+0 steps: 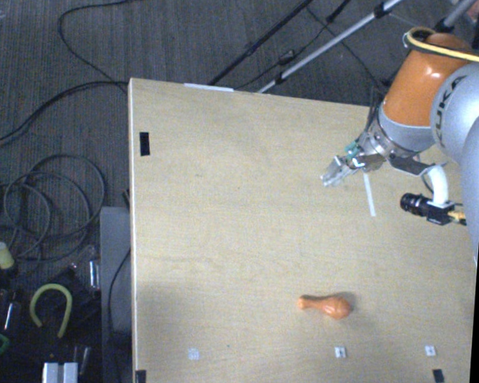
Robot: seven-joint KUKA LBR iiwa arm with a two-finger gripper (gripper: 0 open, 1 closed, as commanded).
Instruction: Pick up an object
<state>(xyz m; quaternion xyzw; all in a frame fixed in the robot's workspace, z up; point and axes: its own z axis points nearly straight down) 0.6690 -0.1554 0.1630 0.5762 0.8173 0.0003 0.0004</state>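
one orange thing on a pale bench, gripper well away from it

the flat, pale tan wooden bench [220, 226] carries a small orange pear-shaped object [327, 305] with a narrow neck pointing left. it lies on its side near the lower middle, alone, with open surface all around it. the gripper [337, 174] hangs over the upper right part of the bench, well apart from the orange object, below the grey arm with its orange band [419, 89]. whether the gripper is open or closed cannot be told; nothing shows between it. a thin white stick [369, 194] slants just beside it. small dark and pale square markers [340, 351] dot the bench. black cables [41, 196] coil on the dark carpeted floor [59, 65] to the left.
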